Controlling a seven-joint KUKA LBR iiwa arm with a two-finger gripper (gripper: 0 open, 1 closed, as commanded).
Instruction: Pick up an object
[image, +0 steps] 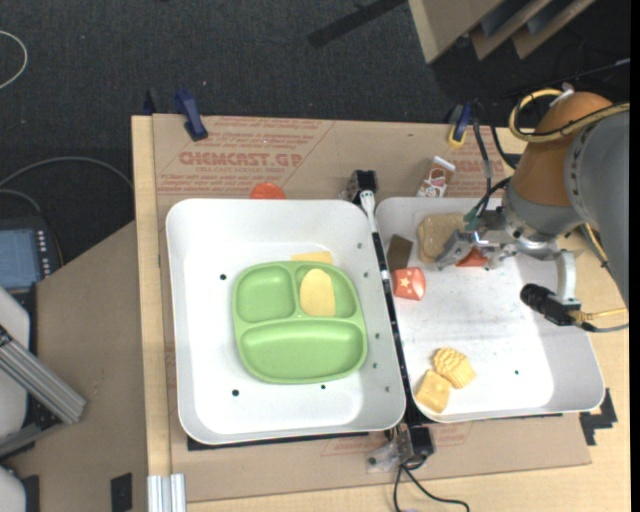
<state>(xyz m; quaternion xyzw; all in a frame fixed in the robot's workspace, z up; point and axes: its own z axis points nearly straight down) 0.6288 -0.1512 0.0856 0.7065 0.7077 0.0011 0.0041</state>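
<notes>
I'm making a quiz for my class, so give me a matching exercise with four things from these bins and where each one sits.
Things:
1. green divided plate
2. red cube with star
3. yellow toy pieces
4. claw

Places:
A. right bin, near front edge
B. left bin, middle
C. right bin, far end
D. right bin, by its left wall

Pairs: 1-B, 2-D, 3-A, 4-C

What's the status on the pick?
Gripper low over right bin's far end, by tan lump. Red block, yellow toys untouched. Green tray in left bin.
</notes>
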